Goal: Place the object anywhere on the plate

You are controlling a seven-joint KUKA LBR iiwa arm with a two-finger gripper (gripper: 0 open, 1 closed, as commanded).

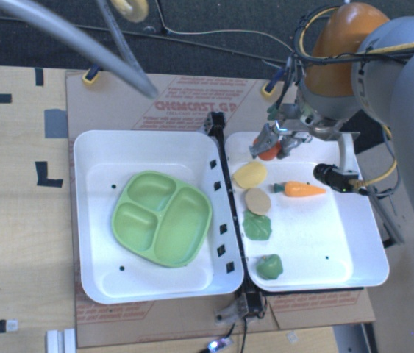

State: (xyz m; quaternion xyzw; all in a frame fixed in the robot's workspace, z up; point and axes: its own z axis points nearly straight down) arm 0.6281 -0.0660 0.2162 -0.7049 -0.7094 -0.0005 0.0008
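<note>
I have the gripper (271,144) low over the far left corner of the right bin (354,234), and there is a small red-orange object (268,152) showing between its fingers, so I read it as pinched narrow on that piece, though the wrist hides most of the contact and I would not swear the hold is firm. That piece is my task object, sitting at about eleven o'clock in the right bin, just above the pale yellow round food (251,175). The green divided plate (163,216) lies in the middle of the left bin (89,219), at roughly eight o'clock from the gripper. To do this well I would lift straight up first, enough to clear the black divider (223,197) where the two bins meet, then carry across toward eight o'clock and lower over any of the three compartments before letting go. Close by the gripper, at six o'clock, run the yellow piece, a tan disc (258,201), a green leafy piece (257,226) and a second green lump (269,267); a toy carrot (304,190) lies at four o'clock. My worry is dragging the yellow piece along on the lift, or clipping the divider if I travel too low.
</note>
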